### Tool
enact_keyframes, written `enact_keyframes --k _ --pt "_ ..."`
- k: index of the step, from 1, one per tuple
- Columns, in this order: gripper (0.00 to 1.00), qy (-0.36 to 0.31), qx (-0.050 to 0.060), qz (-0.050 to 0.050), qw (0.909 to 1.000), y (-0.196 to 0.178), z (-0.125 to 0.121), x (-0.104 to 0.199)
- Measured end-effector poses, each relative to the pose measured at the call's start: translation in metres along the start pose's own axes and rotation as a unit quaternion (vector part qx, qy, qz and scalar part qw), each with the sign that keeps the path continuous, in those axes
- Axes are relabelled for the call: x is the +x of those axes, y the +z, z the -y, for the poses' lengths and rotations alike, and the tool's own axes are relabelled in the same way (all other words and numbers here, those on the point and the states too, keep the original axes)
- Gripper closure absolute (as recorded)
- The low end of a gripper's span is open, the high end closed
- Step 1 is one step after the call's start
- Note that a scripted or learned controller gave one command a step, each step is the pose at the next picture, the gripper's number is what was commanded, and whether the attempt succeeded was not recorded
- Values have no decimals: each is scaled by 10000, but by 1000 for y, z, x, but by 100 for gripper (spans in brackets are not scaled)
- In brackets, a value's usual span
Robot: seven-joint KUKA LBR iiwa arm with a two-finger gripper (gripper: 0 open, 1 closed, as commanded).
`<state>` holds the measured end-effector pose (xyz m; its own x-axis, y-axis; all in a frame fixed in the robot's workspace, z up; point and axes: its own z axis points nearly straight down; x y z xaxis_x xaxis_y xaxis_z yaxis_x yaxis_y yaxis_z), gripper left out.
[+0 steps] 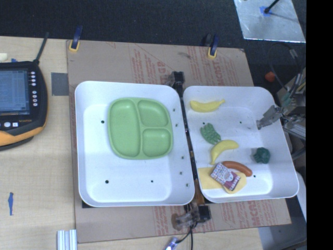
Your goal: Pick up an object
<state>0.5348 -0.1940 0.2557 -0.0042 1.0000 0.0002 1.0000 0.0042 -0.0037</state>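
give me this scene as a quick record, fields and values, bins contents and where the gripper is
left bin: green divided plate
right bin: two bananas, green leafy piece, dark green lump, sausage, small packet on a yellow piece
upper banana: near the bin's far edge
lower banana: mid-bin
gripper: over the right bin's right side, nothing seen between its fingers
outside the bins: handheld control pad, far left

We count two white bins, the left bin [83, 139] and the right bin [281, 184]. The left one holds one green divided plate [139, 127]. In the right we count two yellow bananas [207, 105] [223, 149], two green items [210, 134] [261, 155], one sausage [238, 167] and one red packet [225, 176].
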Motion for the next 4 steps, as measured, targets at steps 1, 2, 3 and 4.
enact_keyframes --k 1,2,3,4 --pt "0 -11 10 0 10000 97 4 86" --pt "0 -1 12 2 10000 165 -7 92" --pt "100 -10 21 10 10000 155 -6 90" --pt "100 -11 0 0 10000 64 22 170"
